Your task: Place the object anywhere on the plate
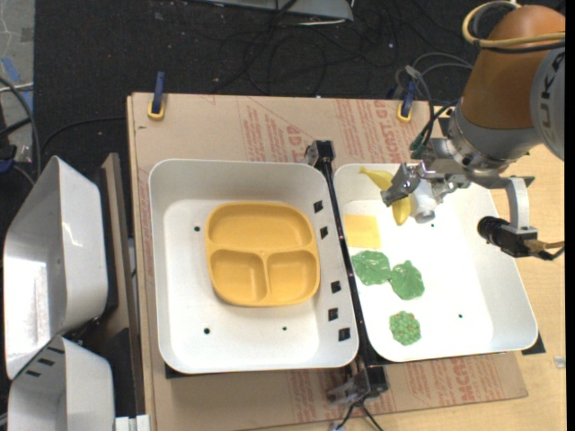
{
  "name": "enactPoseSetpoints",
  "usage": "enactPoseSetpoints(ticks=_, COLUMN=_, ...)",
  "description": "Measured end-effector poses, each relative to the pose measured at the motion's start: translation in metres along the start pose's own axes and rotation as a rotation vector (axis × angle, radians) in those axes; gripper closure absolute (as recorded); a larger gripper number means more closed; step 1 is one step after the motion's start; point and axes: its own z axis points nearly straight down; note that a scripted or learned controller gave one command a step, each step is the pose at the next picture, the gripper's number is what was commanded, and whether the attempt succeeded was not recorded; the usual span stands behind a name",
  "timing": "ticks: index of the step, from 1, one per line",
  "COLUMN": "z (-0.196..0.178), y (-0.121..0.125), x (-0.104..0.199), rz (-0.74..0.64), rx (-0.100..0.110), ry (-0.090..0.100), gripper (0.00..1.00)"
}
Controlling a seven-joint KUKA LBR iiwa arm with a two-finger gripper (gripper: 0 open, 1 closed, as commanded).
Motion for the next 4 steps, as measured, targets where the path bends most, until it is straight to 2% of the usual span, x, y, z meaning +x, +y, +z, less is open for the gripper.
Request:
enactPoseSetpoints(ticks=1, z=0.001, y=-0.005, x=0.052, rz=0.000, rx=0.001, ry=0.000, gripper=1.00)
enactPoseSetpoints(ticks=2, z=0.023, y=-0.004, x=0.108, rz=-0.001, rx=0.003, ry=0.001, gripper=1.00)
enactPoseSetpoints(ticks=3, z=0.019, y=-0.001, x=0.159, rz=-0.001, rx=-0.001, ry=0.001, gripper=1.00)
enactPoseSetpoints(ticks=4, z=0.040, y=0.014, x=0.195, rz=0.001, rx=0.000, ry=-0.001, gripper=1.00)
